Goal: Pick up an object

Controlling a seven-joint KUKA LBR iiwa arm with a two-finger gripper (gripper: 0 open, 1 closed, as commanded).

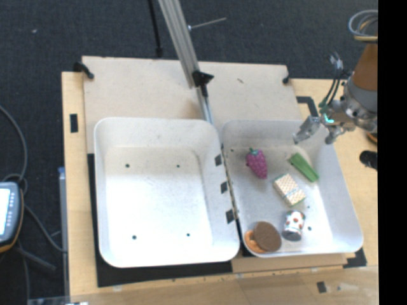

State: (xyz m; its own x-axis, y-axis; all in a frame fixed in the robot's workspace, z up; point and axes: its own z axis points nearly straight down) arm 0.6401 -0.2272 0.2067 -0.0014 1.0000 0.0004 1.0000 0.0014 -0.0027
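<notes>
My gripper (316, 133) hangs over the far right corner of the right bin (337, 189), with its two fingers spread apart and nothing between them. Below it in that bin lie a green strip (303, 168), a purple bunch of grapes (257, 162), a tan waffle-patterned block (289, 189), a small white and red object (293, 225) and a brown round cookie (266, 236) on an orange piece. The green strip is the closest thing to the gripper, just below and left of it.
The left bin (102, 170) sits beside the right one. A slanted aluminium post (181, 40) rises from the bench behind the bins. The bench edge (343, 107) lies right of the gripper.
</notes>
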